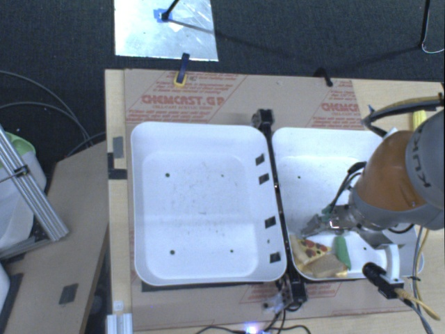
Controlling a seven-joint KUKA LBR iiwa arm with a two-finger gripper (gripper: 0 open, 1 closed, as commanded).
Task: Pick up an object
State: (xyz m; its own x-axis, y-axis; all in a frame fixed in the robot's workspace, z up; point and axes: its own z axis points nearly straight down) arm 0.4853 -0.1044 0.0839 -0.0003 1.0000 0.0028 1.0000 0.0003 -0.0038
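My gripper (321, 223) hangs low over the front left part of the right bin (313, 155), its metal fingers pointing left. Just below it, in the bin's front left corner, lies a small heap of objects: a tan flat piece (321, 263), a green oblong thing (342, 250) and a small white piece with red and dark marks (314, 245). The fingers stand just above the heap, and I see nothing between them. The arm's orange band (393, 176) covers the right part of the bin.
The left bin (201, 200) lies beside the right one, split from it by a black divider with clips (268, 179). Cardboard (229, 92) underlies both bins. A metal frame (31, 193) stands at the far left.
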